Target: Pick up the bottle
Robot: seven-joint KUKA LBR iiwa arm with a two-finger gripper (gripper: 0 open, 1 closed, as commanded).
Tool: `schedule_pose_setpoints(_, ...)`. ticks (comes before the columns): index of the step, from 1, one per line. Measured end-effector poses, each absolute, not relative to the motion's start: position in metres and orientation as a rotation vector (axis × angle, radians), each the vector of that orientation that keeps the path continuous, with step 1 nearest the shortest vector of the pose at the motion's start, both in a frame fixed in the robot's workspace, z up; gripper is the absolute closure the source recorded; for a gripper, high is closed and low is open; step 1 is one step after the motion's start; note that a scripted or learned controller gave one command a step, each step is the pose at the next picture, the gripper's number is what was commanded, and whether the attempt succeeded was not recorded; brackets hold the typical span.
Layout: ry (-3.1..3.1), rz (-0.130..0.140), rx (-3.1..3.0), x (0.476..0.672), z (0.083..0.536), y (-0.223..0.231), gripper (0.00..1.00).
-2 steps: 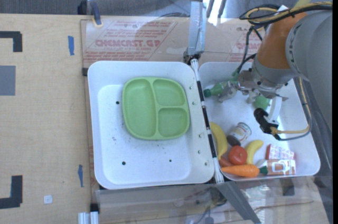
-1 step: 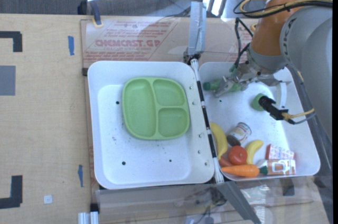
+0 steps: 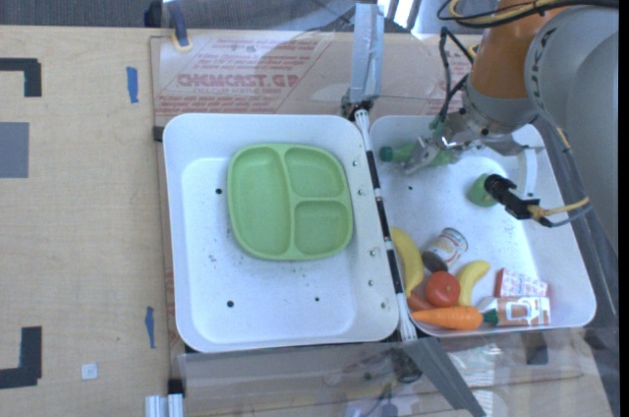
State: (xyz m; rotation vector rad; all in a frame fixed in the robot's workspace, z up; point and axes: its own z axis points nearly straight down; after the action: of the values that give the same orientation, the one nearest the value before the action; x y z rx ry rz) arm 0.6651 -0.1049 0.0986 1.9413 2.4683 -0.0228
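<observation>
A clear bottle (image 3: 411, 154) with a green cap lies on its side at the far left corner of the right bin (image 3: 570, 302), cap pointing left. The gripper (image 3: 442, 145) reaches down from the grey arm with the orange band and sits low at the bottle's right end, touching or just above it. The wrist and cables hide where the two meet, so whether the bottle is held is not visible.
A green round object (image 3: 480, 189) lies right of the gripper beside a black cable fitting (image 3: 511, 197). The bin's near end holds two bananas (image 3: 407, 258), a can (image 3: 447, 248), a tomato (image 3: 442, 289), a carrot (image 3: 454, 318) and a carton (image 3: 519, 297). A green divided plate (image 3: 290, 201) lies in the left bin (image 3: 197, 287).
</observation>
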Motion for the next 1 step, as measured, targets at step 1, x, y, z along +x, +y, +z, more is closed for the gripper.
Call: schedule_pose_setpoints(1,2.410,-0.008,2.013,0.6664,0.1421,-0.0507,1.00)
